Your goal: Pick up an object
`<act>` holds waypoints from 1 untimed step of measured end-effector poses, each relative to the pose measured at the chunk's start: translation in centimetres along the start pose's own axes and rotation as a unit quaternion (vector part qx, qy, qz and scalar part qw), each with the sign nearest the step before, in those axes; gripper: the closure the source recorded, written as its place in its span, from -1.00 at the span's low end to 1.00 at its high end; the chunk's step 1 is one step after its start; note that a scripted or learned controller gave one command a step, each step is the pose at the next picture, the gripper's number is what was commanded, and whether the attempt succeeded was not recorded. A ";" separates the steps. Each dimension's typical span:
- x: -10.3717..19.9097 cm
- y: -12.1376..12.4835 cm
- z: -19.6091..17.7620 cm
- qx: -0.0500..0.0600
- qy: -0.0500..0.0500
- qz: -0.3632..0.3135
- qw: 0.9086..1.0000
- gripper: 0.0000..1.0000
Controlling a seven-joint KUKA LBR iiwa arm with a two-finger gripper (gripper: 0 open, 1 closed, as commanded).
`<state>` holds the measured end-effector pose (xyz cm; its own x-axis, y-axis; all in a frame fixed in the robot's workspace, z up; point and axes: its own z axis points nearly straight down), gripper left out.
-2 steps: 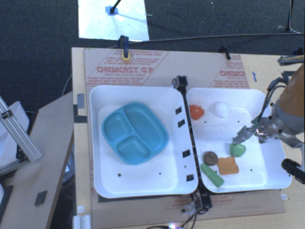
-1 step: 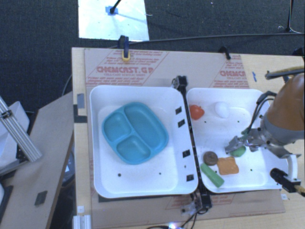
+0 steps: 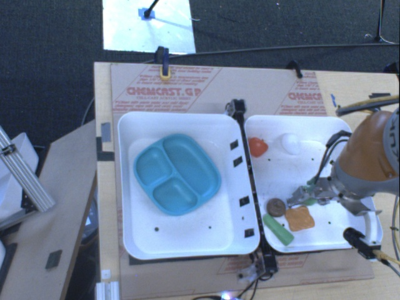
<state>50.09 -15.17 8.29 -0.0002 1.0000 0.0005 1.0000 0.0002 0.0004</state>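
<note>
The right bin holds several small things. A red piece and a white ball-like piece lie near its far edge. A brown round disc, an orange flat square and a green cylinder lie near its front left corner. My gripper reaches in from the right and hangs low over the bin floor, just right of the brown disc and above the orange square. Nothing shows between its tips.
The left bin carries a blue divided plate in its middle. A black divider with clips runs between the two bins. The grey and orange arm covers the right bin's right side.
</note>
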 end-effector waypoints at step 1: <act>0.0 0.1 -1.2 -0.001 0.000 0.000 1.000 1.00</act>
<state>50.20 -15.19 9.52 -0.0007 1.0000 -0.0002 1.0000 0.0007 0.0033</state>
